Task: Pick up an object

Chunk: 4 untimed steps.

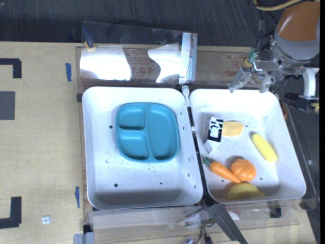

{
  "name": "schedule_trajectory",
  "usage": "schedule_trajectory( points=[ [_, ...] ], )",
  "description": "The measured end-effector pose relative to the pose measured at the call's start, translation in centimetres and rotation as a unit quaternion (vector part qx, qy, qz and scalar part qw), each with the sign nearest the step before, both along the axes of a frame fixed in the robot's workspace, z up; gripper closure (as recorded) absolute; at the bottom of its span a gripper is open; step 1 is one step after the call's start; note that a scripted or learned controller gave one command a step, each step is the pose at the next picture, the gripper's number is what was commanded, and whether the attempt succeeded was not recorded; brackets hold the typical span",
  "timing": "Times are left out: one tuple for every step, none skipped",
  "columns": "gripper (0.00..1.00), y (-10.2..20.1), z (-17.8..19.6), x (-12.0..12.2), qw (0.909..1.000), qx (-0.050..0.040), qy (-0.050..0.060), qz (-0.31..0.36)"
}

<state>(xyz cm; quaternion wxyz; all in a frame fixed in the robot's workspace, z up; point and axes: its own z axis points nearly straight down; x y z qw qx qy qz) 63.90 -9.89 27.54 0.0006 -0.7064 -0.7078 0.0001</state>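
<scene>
Two white bins side by side on the bench, and the jaws (pixel 250 83) are hanging just past the far rim of the right bin (pixel 292 151), up at its far corner. The two thin fingers are splayed apart, one angled out each way, with nothing between them: released and gripping nothing. Above them sits the grey wrist with the orange band (pixel 299 25).

All the pickable items sit in that right bin, below and nearer the camera than the jaws. Closest to the jaws is a pale yellow round piece (pixel 233 129), touching a black-and-white card or box (pixel 215 129) that lies towards the divider. Off to the arm side of those lies a yellow corn cob (pixel 264 147), on a slant, well apart from the others. Further from the jaws, towards the near rim, there's a cluster: an orange carrot (pixel 221 170) with a green tip, an orange pumpkin-like piece (pixel 244 170) touching it, and a yellow round thing (pixel 243 190) tucked just beside them against the near wall.

The left bin (pixel 96 151), well across from the jaws, holds a blue divided plate (pixel 148 131) with three compartments, lying flat in the middle
</scene>
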Motion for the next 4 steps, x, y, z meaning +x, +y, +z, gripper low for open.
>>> schedule_trajectory(
  points=[
    [0.0, -4.5, -10.5, -6.6, 0.9925, 0.0004, 0.001, 0.122],
    [0.0, -4.5, -10.4, -6.5, 0.9924, 0.0001, 0.0, 0.123],
    [0.0, -9.5, -18.6, -6.9, 0.9982, -0.0004, -0.001, 0.06],
    [1.0, -9.5, -17.5, -6.8, 0.9982, -0.0009, -0.003, 0.06]
  ],
)
